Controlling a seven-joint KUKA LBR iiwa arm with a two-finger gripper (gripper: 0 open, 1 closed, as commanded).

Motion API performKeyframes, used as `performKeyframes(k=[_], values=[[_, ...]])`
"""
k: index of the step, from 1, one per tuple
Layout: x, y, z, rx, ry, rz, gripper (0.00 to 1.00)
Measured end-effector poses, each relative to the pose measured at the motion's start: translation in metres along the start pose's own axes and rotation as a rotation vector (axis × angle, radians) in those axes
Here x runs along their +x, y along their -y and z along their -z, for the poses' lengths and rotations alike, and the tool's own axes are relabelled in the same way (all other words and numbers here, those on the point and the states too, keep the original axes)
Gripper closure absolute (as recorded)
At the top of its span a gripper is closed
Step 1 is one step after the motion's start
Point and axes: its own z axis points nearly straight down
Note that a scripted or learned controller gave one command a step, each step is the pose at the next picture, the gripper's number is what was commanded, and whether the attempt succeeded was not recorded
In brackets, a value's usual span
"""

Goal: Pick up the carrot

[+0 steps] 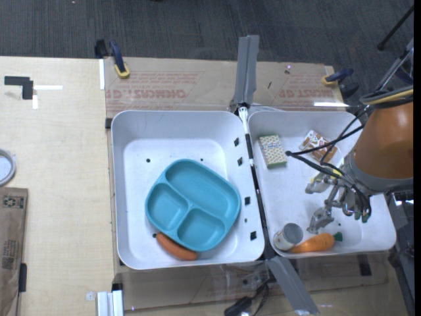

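From my station I see the carrot (314, 243) lying on its side along the front wall of the right bin (368, 245), toward the front right corner, its green stub pointing right and its blunt end touching a small grey cup (287, 235) tipped beside it. I judge it a toy: light, stiff, smooth-skinned, likely to roll or skid under a careless pinch, so I would take it across the thick middle of the orange body, clear of both cup and bin wall. The gripper (323, 217) hovers just above and behind the carrot; its fingers look slightly parted with nothing between them, though cables muddle the view. A green sponge-like block (272, 151) and a small printed packet (317, 143) sit near the back of that bin; the packet's print is too small to read. In the left bin (122, 176), a teal divided plate (192, 204) overlaps an orange sausage-shaped item (174, 247) at the front edge. Behind the bins, a cardboard sheet (158, 84) bears red mirrored lettering I cannot reliably read.
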Motion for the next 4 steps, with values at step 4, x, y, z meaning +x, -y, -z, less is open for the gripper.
performKeyframes(k=[4], values=[[-0.004, 0.037, -0.025, 0.001, 0.015, 0.396, 0.00]])
